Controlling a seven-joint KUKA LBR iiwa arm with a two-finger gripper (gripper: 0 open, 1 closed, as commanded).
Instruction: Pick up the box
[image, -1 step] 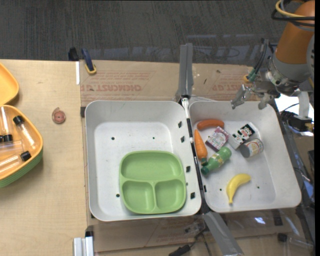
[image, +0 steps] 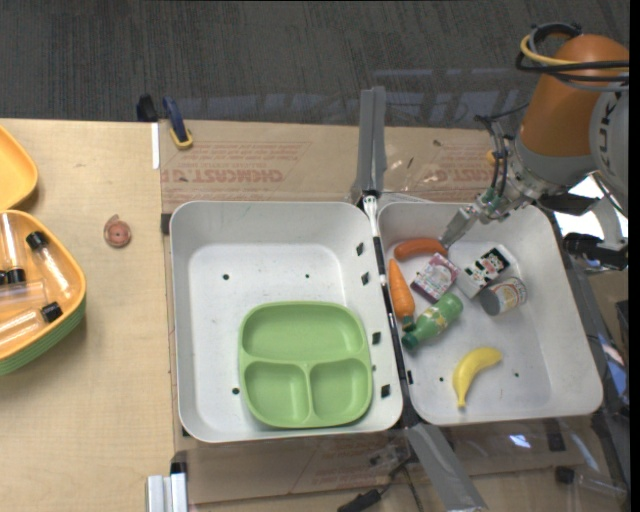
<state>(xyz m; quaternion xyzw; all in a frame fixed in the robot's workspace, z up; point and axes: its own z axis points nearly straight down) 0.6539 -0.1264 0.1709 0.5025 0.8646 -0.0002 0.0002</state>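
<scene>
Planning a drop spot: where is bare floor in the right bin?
Bare floor lies right of the banana, toward the right bin wall, and along its front edge. The back left is crowded: carrot, box, green bottle, can, with the gripper above.

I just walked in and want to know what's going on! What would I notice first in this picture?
First you would spot the big green plate with three sections, lying in the left bin. Next comes the right bin, with a yellow banana, a carrot, a green bottle and a small purple box crowded together. Above them hangs the gripper of the grey and orange arm.
</scene>
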